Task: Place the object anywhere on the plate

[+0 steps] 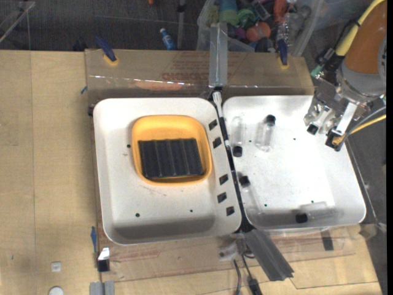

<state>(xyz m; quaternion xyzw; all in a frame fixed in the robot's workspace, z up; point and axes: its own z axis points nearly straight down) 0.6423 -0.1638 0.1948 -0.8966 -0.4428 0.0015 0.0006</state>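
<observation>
- While the gripper (324,134) hangs well to the right of the yellow plate (169,125), above the far right corner of the right bin (295,183), its two fingers stand apart with nothing between them.
- The black ribbed block (171,158), the task's thing, lies flat on the yellow plate, inside its rim and filling most of its floor, its ridges running away from the camera.
- The yellow plate itself sits in the left bin (116,214), nearer that bin's far edge than its near one.
- Just to the right of the plate, a row of small black clips (222,180) runs along the seam where the two bins meet.
- Further right of the plate, past the seam, two small clear vials with dark caps rest on the right bin's floor: one (236,137) close to the seam, the other (265,131) a little beyond it.
- A third clear vial (310,214) lies on its side, right of the plate and nearer the camera, by the right bin's near wall.
- The arm's orange band (368,42) shows above the gripper, far to the right of the plate.
- Behind the plate and to its right, beyond the bench, stands a clear tub of coloured toys (258,8).
</observation>
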